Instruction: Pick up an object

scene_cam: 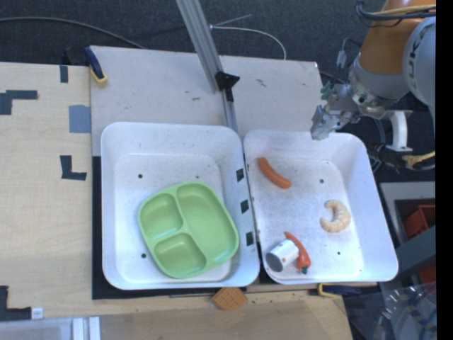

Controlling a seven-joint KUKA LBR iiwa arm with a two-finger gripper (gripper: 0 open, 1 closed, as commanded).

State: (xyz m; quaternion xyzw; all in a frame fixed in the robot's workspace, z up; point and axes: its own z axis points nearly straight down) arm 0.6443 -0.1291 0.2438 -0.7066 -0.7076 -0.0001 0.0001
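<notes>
We see the end effector (322, 127) poised over the far rim of the right bin (368, 172), carrying nothing, and we cannot tell from this slanted overhead view how it is set. Behind it the grey arm (396, 41) with its orange band reaches in from beyond that bin's far corner. Taking the right bin as our landmark, four candidates lie inside it: an orange sausage (273, 173) toward its far inner side, nearest the end effector; a pale croissant (336, 215) by its outer wall; and, in its near inner corner, a small white cup (282, 255) lying on its side and touching a red-orange carrot (299, 251). Beside the right bin, the left bin (113, 154) holds a green divided plate (187, 229). Both rest on the table (42, 154), and a waffle-like piece (229, 299) sits on the table just outside the bins' near edge. Our judgement is that no grasp has begun. The risks we see: a descent from here could strike the rim instead of clearing it; the rounded sausage may roll away under contact; and the cup and carrot, pressed together against the wall, leave little room for a clean closure.
</notes>
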